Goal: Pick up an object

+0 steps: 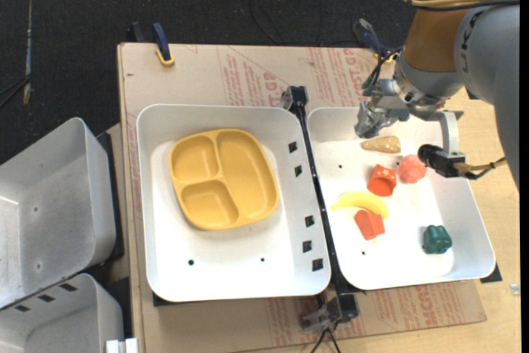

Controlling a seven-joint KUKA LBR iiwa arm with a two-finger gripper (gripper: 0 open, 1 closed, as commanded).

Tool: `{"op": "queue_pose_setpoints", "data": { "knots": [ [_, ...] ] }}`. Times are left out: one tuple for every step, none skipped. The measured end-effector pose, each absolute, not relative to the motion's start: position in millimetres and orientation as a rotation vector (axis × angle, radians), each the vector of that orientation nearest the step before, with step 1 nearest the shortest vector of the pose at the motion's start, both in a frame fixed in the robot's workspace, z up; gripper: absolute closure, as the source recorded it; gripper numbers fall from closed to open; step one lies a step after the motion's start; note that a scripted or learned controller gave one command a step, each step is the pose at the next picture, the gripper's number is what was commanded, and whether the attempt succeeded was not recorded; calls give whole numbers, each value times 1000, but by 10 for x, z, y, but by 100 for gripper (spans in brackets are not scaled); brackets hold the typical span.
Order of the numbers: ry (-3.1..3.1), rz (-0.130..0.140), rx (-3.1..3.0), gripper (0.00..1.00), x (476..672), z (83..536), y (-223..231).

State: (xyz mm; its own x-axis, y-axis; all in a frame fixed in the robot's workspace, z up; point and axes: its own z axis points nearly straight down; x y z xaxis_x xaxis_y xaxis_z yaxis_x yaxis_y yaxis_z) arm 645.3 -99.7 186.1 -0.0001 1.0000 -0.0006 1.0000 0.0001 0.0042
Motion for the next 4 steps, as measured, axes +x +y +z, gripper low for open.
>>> {"op": "queue_pose_setpoints", "data": {
  "knots": [
    [2221,6,2214,100,6526,2314,-973],
    [2222,3,2217,100,6535,2471,-972],
    [2230,0,2214,100,6497,2470,-448],
    [2232,0,2214,100,6360,2516,124]
  ]
}}
